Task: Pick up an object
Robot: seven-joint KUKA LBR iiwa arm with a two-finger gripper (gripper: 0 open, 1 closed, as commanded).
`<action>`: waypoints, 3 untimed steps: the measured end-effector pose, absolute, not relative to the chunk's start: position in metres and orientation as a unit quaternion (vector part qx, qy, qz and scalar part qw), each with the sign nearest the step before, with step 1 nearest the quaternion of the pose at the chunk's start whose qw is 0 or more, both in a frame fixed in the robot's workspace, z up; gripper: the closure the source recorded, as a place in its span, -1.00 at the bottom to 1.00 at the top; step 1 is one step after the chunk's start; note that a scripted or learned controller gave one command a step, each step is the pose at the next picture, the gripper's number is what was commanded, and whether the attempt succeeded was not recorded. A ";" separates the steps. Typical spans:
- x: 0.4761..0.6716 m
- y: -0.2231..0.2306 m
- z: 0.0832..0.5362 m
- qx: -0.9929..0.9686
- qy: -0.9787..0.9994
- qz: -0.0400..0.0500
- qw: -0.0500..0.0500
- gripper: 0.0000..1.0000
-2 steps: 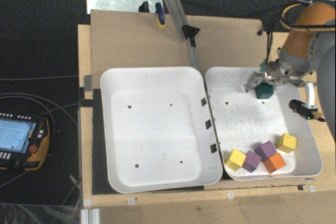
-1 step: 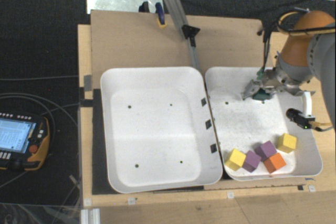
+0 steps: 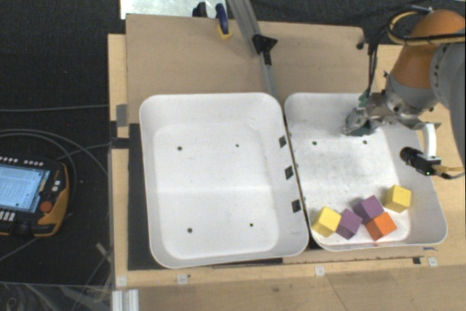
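Two bins [image 3: 218, 113] fill my bench; gripper [image 3: 358, 124], fingers' state unclear to me, hangs well apart from blocks [image 3: 362, 216].

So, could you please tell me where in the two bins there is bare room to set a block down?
The left white bin is bare. In the right white bin, the middle is free; coloured blocks crowd the near edge, the gripper the far corner.
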State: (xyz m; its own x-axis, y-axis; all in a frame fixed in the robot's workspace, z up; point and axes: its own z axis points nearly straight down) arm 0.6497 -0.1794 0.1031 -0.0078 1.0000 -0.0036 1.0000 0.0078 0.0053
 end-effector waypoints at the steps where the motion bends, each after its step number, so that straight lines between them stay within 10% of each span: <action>1: 0.670 -0.067 0.195 0.702 0.712 0.005 0.002 1.00; 2: 0.639 -0.041 0.190 0.704 0.710 0.000 -0.001 1.00; 3: 0.687 0.014 0.191 0.703 0.711 0.003 0.001 1.00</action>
